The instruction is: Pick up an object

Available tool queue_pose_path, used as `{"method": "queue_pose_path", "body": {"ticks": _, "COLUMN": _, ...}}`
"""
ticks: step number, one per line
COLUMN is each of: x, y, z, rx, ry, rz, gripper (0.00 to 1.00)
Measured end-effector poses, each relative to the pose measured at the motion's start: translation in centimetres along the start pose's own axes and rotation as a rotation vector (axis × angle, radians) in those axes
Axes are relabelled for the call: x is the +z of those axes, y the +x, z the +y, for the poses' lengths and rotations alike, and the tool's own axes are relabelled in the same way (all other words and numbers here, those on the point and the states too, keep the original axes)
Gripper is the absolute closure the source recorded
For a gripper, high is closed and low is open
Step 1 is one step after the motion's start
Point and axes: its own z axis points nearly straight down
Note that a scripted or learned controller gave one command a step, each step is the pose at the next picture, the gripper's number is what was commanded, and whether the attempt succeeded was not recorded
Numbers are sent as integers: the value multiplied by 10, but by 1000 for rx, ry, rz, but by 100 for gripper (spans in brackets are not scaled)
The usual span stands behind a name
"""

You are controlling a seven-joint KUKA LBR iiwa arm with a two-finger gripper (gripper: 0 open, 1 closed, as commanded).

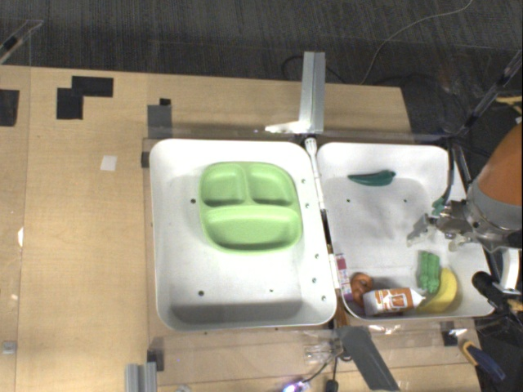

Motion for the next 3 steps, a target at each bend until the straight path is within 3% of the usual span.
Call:
{"method": "queue_pose_path", "body": {"ticks": 1, "x": 30, "y": -1, "z": -23, "rx": -98, "ry": -15, "rz": -3, "gripper": 0}}
{"method": "queue_pose_path", "body": {"ticks": 2, "x": 18, "y": 2, "z": -20, "rx": -101, "ry": -20, "rz": 2, "gripper": 100}}
{"method": "queue_pose_path", "body": {"ticks": 3, "x": -86, "y": 76, "z": 1, "rx": 32, "ry": -2, "rz": 0, "gripper": 100}}
